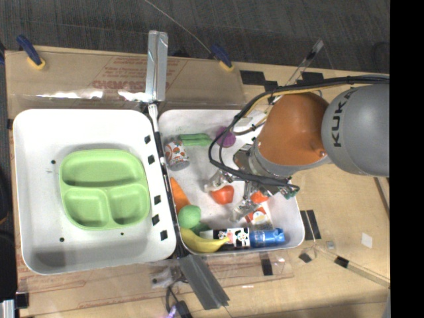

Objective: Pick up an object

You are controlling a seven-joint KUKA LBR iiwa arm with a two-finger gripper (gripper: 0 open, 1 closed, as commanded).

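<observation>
The right bin (199,119) holds several small items. A red-orange toy (223,193) lies near its middle, and a small red and white pack (259,215) sits to its right. My gripper (246,202) hangs low over the bin between these two, under the orange wrist band (291,131). The arm hides most of the bin's right half. Along the bin's front edge lie a yellow banana (202,242) and a bottle with a cow-pattern label and blue end (250,237). A green ball (189,215) and an orange carrot (177,192) rest by the left wall.
A small patterned can (176,154), a green piece (194,140) and a purple piece (227,138) lie at the back of the right bin. The left bin (40,138) holds a green divided tray (104,187). A metal bar (157,65) stands upright between the bins.
</observation>
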